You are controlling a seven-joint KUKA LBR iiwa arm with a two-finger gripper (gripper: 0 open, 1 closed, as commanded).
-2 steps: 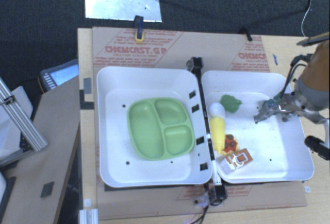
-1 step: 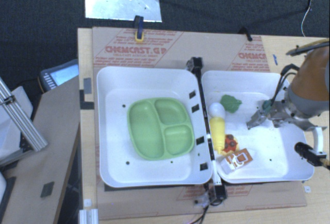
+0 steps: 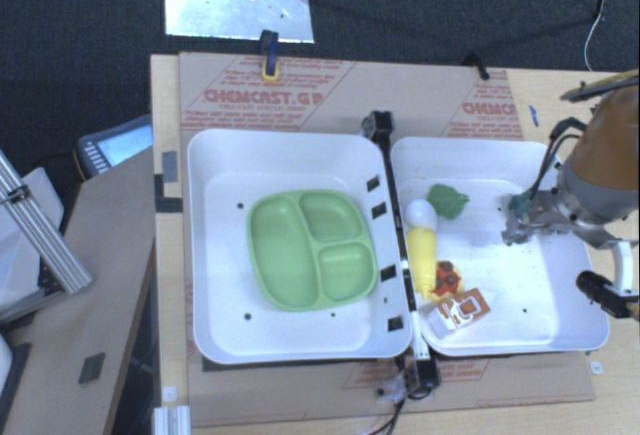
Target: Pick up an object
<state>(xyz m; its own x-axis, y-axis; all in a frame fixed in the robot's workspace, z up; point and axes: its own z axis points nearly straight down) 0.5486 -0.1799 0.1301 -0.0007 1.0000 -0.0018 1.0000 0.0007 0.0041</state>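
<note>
The bench (image 3: 330,83) carried a printed cardboard sheet on which two shallow white bins stood side by side, touching along their inner walls. The left bin (image 3: 215,223) held a green divided tray (image 3: 310,248) lying flat near its centre, with three compartments facing up. The right bin (image 3: 560,323) held the smaller objects, all grouped along its left side. The arm (image 3: 605,158) entered from the right, its orange band above the wrist positioned over the right bin's right edge. The gripper (image 3: 517,220) was located over the right bin's bare floor, well apart from the objects; whether its fingers were spread or closed could not be determined, and nothing was seen between them. A yellow bottle with a white cap (image 3: 421,248) lay lengthwise just beside the dividing wall. A green toy (image 3: 447,200) lay near the cap, toward the bin's centre. A white-and-orange packet (image 3: 458,309) lay at the bottle's lower end. A small red-and-orange object (image 3: 446,277) rested between the bottle and the packet.
</note>
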